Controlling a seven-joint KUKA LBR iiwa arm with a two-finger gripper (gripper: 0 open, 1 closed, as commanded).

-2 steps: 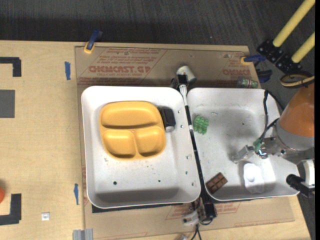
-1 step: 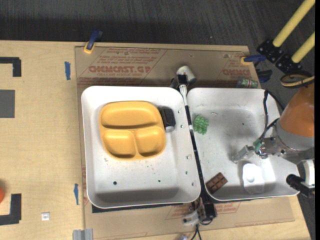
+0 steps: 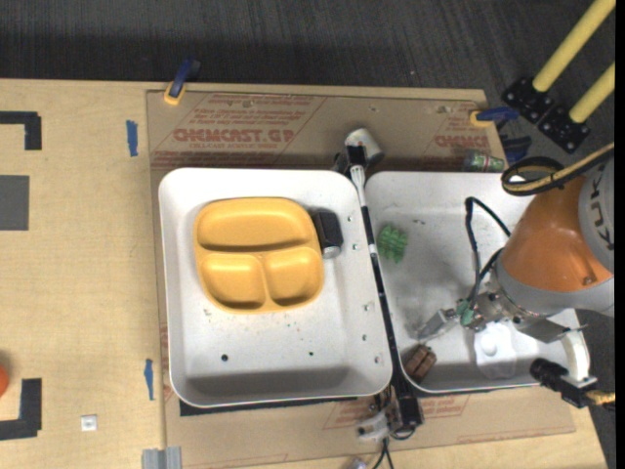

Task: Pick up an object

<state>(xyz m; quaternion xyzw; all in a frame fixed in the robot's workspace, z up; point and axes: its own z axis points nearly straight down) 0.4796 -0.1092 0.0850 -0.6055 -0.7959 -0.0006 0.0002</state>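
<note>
I see the grey arm with its orange band [image 3: 552, 247] reaching in over the right white plastic bin [image 3: 430, 198], with the two-finger gripper [image 3: 467, 316] low over the near middle of the bin floor. I cannot tell from this view whether it is spread or pressed together, and nothing is visibly pinched in it.

Candidate objects in the right bin:
- A small green ribbed plastic piece [image 3: 393, 242] lies near the left wall, towards the far side, well apart from the gripper. I judge it light, stiff and somewhat slick; take hold across its narrow width.
- A small dark brown object [image 3: 420, 360] lies in the near-left corner, close to the bin wall. It is too small to identify. The wall may obstruct one finger.

In the left white plastic bin [image 3: 186, 291]:
- A yellow three-compartment moulded tray [image 3: 260, 252] lies on the floor, in the far half. I judge it light, rigid and smooth, and too wide to span; grip it by a rim or a divider.
- A small black block [image 3: 326, 231] touches the tray's right edge.

Legible writing: the brown cardboard sheet [image 3: 322, 115] under the bins carries red print. I read roughly "CHEMCAST GP", but the letters are blurred. Smaller lines are unreadable.
</note>
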